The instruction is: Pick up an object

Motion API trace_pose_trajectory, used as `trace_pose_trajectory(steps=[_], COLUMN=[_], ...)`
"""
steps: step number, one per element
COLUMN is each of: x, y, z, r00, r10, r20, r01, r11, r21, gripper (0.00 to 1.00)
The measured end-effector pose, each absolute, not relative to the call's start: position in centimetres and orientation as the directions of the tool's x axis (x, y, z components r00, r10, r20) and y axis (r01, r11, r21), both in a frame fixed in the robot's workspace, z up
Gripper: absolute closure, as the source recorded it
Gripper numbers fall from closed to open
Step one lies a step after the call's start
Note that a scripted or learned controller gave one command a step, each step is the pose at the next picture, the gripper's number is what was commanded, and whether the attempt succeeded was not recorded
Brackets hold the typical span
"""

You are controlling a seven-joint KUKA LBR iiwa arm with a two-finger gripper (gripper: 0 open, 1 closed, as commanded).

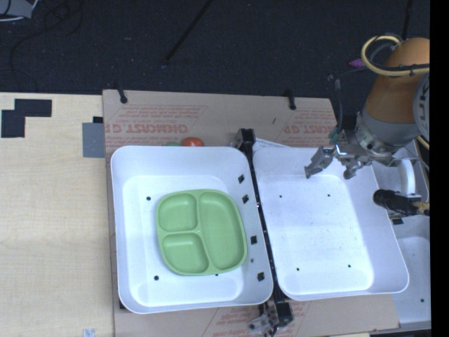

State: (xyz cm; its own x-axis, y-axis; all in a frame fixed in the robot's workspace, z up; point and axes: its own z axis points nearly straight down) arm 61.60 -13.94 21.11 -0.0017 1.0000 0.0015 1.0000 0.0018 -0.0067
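A small red and green thing (188, 142) peeks over the far rim of the left bin (133, 181), mostly hidden and too small to name. Both white bins sit on printed cardboard (210, 118) over a pale wooden bench (49, 216), dark floor behind. The green divided plate (201, 232) lies flat in the left bin, well apart from the gripper (334, 166), which hangs over the far edge of the right bin (330, 258) with its fingers spread and nothing between them.

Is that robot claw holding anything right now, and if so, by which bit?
Nothing is held. The gripper hangs open above the right bin, with nothing between its fingers. The green plate lies in the left bin.
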Motion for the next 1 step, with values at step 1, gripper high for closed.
trace_pose_trajectory(steps=[1], x=[61.32], y=[-13.26], z=[14.78], r00=[-0.001], r10=[1.0], r20=[0.002], r01=[1.0], r11=[0.001], r21=[-0.009], gripper=[0.0])
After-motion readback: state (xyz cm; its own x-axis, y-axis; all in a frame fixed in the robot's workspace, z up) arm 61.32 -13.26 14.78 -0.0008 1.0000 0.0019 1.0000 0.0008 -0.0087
